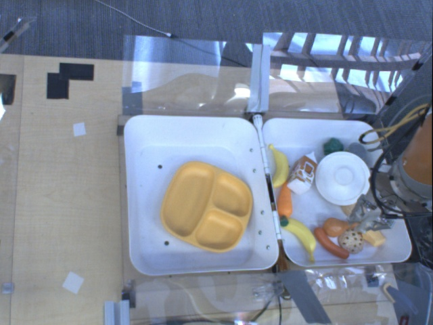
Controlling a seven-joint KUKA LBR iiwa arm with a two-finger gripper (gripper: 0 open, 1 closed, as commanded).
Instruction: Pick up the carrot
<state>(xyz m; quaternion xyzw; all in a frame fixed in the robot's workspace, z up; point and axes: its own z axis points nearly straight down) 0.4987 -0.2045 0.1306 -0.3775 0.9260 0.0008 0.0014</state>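
We see the carrot point(285, 200) lying by the right bin's point(399, 252) left wall between two bananas, while the gripper point(365, 215) hovers well apart, its state unclear to us.

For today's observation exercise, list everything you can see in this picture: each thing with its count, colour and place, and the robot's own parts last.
Bins: two, white, side by side on the bench.
Divided plate: one, yellow, three compartments, in the left bin.
Bananas: two, yellow, right bin; one near the top of the left wall, the other near the bottom.
Carrot: one, orange with a green end, right bin, between the bananas.
Carton: one, white and brown, beside the upper banana.
Bowl: one, white, right bin.
Green item: one, above the bowl; too small to identify.
Toy foods: several, orange, red and tan, lower right corner.
Arm: one, grey with an orange band, right edge.
Gripper: one, above the toy foods.
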